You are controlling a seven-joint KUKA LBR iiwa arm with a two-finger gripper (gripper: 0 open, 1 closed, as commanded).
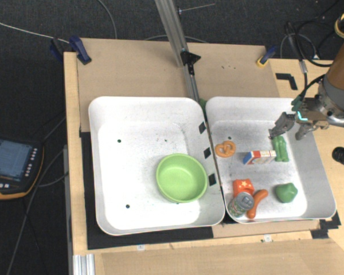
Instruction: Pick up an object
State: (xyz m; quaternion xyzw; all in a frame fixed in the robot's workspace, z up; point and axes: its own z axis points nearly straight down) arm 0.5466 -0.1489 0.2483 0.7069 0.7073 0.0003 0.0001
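Gripper [291, 128]: fingers spread, hovering over the right bin [318, 171].
Green bottle [282, 149]: lay just below the gripper, beside a small carton [259, 157].
Handling: probably light, stiff, slippery plastic; pinch across the middle.

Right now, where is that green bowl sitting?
The green bowl lies in the left bin, in its near right corner, close to the wall shared with the right bin.

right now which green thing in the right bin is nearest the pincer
The long green block, directly under the pincer. The rounded green lump lies nearer the bin's front edge.
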